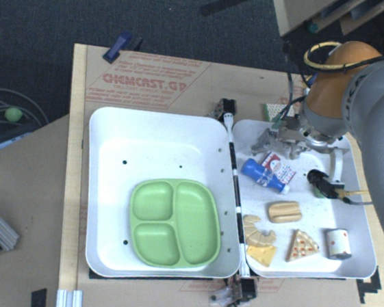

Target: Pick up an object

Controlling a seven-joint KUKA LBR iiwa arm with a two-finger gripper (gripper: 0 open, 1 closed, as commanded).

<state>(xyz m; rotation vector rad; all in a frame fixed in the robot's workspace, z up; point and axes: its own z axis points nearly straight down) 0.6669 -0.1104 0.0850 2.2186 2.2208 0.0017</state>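
Claw (284, 140) low at far edge of right bin (355, 261), right above blue tube (265, 175) and red-white packet (280, 169); released or clenched, impossible to tell. Probably placed for that tube. Toy bread (284, 211), pizza slice (302, 246) toward near edge.
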